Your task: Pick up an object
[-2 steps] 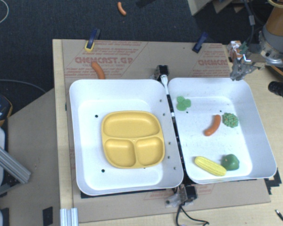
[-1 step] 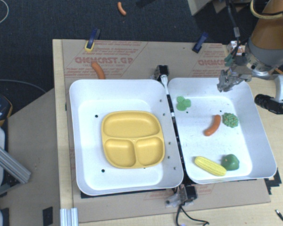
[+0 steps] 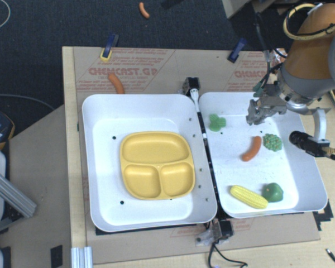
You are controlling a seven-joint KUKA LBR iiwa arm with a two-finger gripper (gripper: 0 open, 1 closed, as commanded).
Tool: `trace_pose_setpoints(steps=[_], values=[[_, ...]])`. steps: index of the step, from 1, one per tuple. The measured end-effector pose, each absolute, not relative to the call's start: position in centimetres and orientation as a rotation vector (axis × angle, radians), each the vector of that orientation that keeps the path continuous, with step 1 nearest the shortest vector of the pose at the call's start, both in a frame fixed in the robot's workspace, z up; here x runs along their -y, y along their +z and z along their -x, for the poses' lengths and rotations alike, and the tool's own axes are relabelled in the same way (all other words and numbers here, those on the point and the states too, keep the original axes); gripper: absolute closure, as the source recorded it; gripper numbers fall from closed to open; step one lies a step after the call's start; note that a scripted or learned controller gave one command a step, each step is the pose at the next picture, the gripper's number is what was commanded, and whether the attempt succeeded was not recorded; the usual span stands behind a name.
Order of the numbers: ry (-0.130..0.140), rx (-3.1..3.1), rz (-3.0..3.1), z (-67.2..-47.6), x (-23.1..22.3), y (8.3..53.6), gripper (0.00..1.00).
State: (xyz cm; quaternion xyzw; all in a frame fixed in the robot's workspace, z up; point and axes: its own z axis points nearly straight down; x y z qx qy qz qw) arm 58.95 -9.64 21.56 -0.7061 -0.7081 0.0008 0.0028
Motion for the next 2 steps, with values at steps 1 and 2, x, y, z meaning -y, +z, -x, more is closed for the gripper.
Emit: trace_pose_setpoints(steps=[1, 2], values=[[0.003, 2.222, 2.215, -56.1, 4.6, 21.8, 1.00], [0.001, 2.222, 2.215, -52.6, 2.0, 23.2, 1.00]])
